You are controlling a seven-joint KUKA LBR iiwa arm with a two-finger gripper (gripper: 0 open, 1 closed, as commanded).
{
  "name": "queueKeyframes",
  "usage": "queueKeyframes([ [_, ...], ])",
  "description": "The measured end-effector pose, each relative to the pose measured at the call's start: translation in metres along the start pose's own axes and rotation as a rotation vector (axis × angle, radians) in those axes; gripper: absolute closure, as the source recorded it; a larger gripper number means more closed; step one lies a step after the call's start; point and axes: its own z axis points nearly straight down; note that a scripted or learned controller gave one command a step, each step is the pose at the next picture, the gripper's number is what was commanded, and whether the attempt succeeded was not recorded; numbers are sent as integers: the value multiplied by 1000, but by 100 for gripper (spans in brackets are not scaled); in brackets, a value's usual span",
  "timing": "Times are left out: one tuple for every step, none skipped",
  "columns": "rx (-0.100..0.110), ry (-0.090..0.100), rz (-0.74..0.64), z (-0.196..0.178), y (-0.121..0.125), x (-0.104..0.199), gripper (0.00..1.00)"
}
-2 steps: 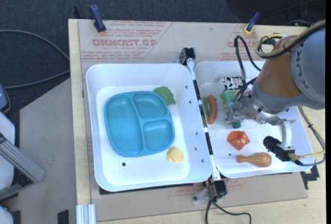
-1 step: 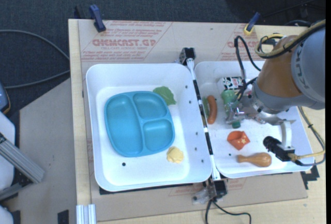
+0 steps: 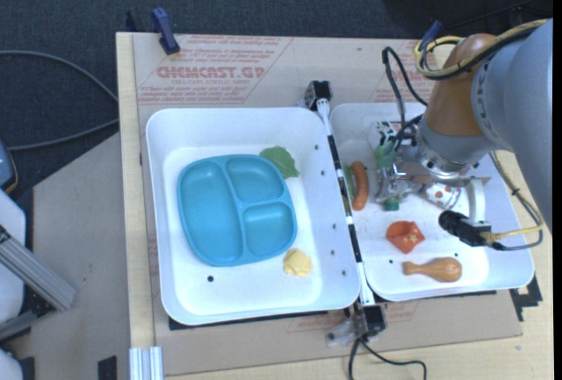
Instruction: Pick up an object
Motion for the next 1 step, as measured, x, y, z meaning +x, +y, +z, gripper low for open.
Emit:
queueKeyframes([
  [14, 1, 0, -7, -4, -1, 100],
])
